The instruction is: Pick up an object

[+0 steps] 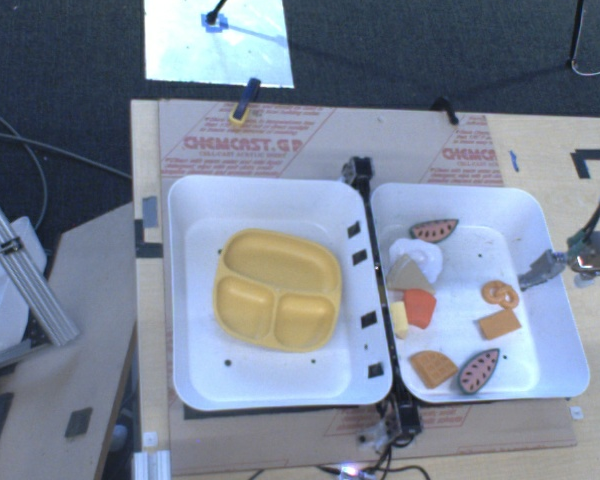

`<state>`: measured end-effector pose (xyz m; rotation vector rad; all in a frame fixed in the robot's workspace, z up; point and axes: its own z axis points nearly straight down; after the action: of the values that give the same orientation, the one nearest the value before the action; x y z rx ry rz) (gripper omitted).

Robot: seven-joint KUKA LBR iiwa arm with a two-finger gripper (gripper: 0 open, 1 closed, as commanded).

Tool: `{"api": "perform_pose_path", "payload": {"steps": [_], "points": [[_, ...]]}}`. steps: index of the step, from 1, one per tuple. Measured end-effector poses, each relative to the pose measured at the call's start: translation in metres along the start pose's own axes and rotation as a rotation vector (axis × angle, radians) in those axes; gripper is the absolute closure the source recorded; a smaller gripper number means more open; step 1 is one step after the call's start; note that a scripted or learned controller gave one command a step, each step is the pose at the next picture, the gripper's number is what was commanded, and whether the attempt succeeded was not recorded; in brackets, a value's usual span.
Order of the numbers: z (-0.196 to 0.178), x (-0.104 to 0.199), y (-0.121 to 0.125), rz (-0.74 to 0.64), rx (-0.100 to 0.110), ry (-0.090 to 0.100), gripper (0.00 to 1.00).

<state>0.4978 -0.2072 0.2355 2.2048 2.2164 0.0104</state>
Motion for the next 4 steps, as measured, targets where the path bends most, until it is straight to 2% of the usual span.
{"api": "perform_pose_path", "payload": {"steps": [1,2,3,4], "points": [[0.146,0.002,0.015,0.003,0.017,0.007,0.00],[0.152,0.029,-0.015,0.004,0.019,0.009,0.00],[0.090,0.000,0.024,0.001,0.009,0.002,0.00],[0.154,0.002,-0.011,0.006,0.020,0.008,0.00]]}}
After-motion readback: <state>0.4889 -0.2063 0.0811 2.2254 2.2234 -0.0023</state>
